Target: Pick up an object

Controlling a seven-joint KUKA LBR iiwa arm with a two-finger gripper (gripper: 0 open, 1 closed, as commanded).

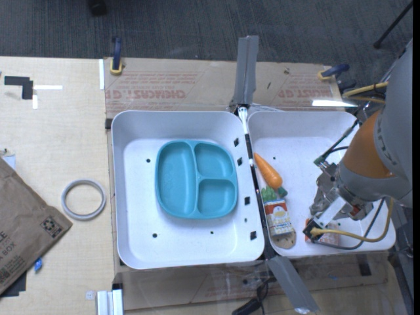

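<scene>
In the right bin, an orange toy carrot lies along the left wall, its green top pointing toward the front. Just in front of it lies a small pale bottle with a red label. My gripper reaches down into the front right part of this bin, to the right of the bottle and apart from it. A small reddish thing shows partly beneath the gripper at the bin's front edge. Nothing can be seen held. The left bin holds a teal divided plate.
A grey tape ring and a brown cardboard box lie on the bench left of the bins. A raised divider separates the two bins. The arm's body covers the right bin's right side.
</scene>
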